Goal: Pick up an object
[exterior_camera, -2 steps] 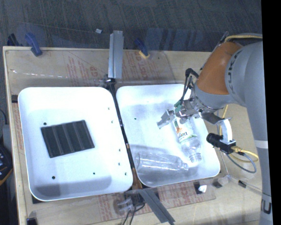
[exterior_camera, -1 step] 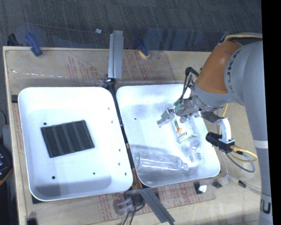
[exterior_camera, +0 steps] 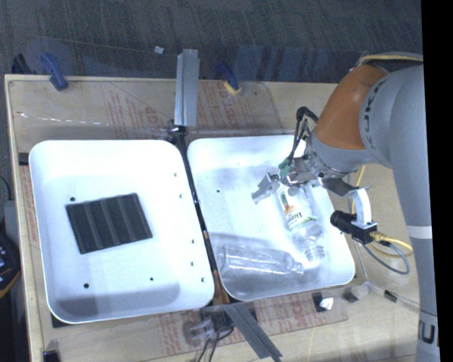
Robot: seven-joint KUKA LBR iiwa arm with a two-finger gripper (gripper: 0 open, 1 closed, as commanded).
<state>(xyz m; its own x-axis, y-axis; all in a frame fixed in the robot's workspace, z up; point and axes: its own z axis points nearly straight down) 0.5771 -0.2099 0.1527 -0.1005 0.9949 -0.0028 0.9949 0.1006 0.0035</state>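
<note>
The jaws (exterior_camera: 276, 183) are seen spread wide in the right bin (exterior_camera: 213, 215), just above the labelled bottle (exterior_camera: 298, 214), whose long axis runs toward the surface's near edge.

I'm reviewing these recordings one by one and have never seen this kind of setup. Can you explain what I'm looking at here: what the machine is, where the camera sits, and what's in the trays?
This is one picture from a camera fixed above a bench, looking down at a slant. The big grey and orange shape on the right is a robot arm. Its job is to pick up an object. At its end is a two-finger hand, reaching into the right bin.

Two shallow white bins sit side by side. The left bin holds a dark ribbed slab. The right bin holds two clear plastic bottles: one with a label, just below the hand, and one lying along the near edge.

The hand is at the top end of the labelled bottle, but I cannot tell from this view whether it grips it.
</note>
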